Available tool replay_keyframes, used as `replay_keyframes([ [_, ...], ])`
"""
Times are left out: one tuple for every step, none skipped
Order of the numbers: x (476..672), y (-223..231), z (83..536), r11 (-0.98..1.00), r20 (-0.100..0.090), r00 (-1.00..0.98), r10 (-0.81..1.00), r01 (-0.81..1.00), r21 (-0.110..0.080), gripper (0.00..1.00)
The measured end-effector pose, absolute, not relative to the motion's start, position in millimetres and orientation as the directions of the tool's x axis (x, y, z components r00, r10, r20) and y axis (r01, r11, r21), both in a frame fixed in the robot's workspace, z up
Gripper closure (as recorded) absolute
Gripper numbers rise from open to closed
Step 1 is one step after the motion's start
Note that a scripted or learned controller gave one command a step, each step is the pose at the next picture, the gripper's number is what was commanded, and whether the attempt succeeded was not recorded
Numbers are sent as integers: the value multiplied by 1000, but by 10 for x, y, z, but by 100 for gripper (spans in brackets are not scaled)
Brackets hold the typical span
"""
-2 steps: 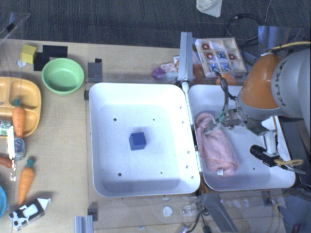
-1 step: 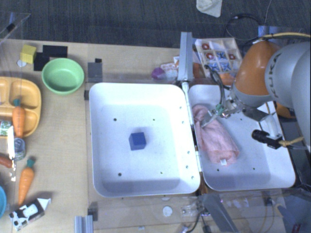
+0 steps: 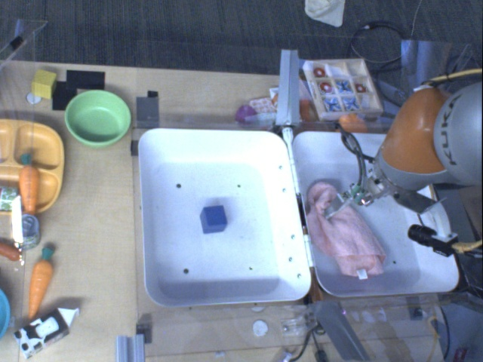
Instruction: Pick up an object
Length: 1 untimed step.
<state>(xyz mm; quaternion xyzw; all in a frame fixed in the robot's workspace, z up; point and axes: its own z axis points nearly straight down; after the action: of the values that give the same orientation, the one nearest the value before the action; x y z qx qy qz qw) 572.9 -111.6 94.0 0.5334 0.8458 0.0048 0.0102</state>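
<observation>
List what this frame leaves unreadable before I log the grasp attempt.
- gripper: too small and cluttered in the camera view to read its finger state or any hold on the pink cloth.
- right bin: its right side is covered by the arm.
- yellow tray and blue item: cut off by the left edge.
- board of tiles: markings too small to read.

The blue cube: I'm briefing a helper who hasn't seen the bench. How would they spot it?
Find the two white bins side by side and take the left bin. The blue cube sits alone near its middle. It is small, hard-edged and dark blue, unlike the pink cloth in the other bin.
</observation>
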Motion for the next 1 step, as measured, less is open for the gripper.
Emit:
replay_keyframes([
  [6152, -1030, 932, 216, -5, -216, 976, 976, 18, 0],
])
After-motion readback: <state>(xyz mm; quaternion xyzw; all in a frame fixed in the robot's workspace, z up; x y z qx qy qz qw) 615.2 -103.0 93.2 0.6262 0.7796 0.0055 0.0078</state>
